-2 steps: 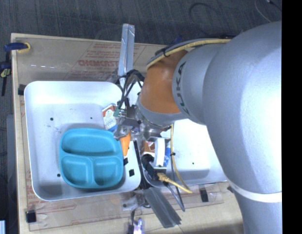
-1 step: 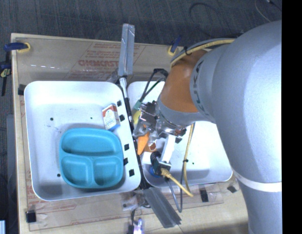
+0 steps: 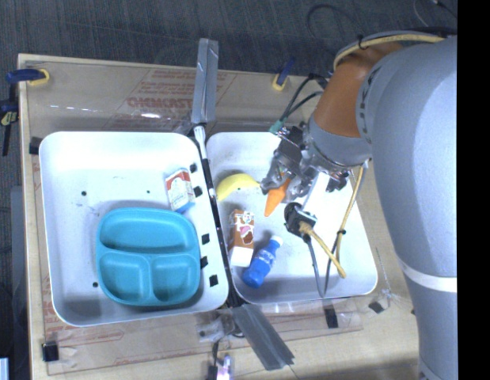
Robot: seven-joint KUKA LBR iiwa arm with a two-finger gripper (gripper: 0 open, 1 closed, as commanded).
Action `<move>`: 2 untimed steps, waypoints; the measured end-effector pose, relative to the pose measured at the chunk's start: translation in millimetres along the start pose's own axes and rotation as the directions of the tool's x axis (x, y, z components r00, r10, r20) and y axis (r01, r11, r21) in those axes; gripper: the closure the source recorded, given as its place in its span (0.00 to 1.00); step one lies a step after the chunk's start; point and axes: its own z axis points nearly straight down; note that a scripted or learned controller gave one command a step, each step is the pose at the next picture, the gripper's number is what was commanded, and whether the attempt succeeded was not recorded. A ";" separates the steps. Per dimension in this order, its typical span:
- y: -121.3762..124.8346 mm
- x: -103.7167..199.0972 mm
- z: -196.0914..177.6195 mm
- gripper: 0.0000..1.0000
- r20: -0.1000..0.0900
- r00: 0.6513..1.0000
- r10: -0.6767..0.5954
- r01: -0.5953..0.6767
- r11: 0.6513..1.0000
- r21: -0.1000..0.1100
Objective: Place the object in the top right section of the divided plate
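Right of frame centre, over the right bin (image 3: 351, 279), the gripper (image 3: 278, 190) is clamped on an orange carrot (image 3: 272, 202). The blue divided plate (image 3: 150, 256) sits in the left bin (image 3: 70, 172), lower left of the frame.

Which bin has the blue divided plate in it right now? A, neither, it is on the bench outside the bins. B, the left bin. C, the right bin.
B: the blue divided plate lies flat on the floor of the left bin, while the right bin holds the banana, the blue bottle and the carrot.
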 end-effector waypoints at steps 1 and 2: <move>-40.6 47.8 18.7 1.00 0.000 0.965 -0.261 0.261 0.965 0.000; -85.0 102.5 32.3 1.00 0.002 0.961 -0.278 0.278 0.961 0.001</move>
